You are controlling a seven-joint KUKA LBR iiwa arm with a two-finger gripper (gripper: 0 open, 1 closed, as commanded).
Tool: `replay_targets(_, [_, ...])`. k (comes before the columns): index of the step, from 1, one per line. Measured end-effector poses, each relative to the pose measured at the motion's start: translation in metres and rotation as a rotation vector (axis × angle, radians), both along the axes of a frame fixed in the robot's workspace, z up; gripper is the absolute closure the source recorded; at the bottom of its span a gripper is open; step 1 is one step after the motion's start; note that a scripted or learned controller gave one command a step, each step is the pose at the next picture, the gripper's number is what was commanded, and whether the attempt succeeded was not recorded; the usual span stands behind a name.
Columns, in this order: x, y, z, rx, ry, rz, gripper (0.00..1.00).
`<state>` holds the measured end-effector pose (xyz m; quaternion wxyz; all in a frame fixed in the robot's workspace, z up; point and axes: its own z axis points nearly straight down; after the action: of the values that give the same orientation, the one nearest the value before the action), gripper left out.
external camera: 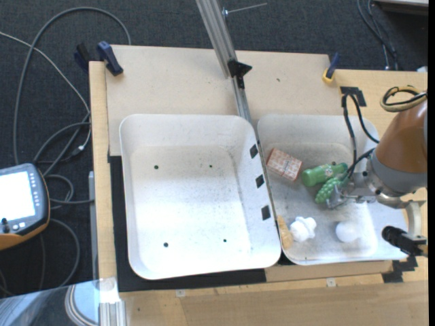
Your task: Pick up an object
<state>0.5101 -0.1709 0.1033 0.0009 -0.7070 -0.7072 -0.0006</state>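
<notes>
Fingers of the gripper (340, 194) are pressing in against the green toy (325, 180), but whether they are spread or closed on it I cannot tell, since the wrist and the toy's knobbly end are blurring together there. The green toy is lying in the right bin (309, 129), toward its right wall and about halfway between the far and near walls, its smoother end pointing at the bin's middle and its knobbly end touching the gripper. It is resting on the bin floor.

Just beside the toy, toward the left wall of that bin, a brown block (283, 165) is sitting tilted. Near the bin's near edge a small white piece (303, 228) is lying close to the near-left corner, and a white ball (347, 232) is sitting toward the near-right corner, the two apart from each other and from the toy.

Behind the gripper, the grey wrist is rising into the orange band (406, 145), which is reaching in over the bin's right wall.

The left bin (136, 131) is lying alongside, its right rim overlapping the right bin's left rim, with black clips (259, 180) sitting along that seam. A metal pole (216, 29) is slanting over the bench (177, 80) down to the bins' far junction. A blue clamp (109, 57) is gripping the bench's far-left corner.
</notes>
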Motion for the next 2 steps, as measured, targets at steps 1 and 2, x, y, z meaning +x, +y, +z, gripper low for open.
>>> replay_targets(1, [-0.006, -0.002, 0.06, -0.004, -0.007, 0.0, 1.0])
replay_targets(2, [-0.004, -0.002, 0.114, -0.005, -0.008, 0.002, 1.0])
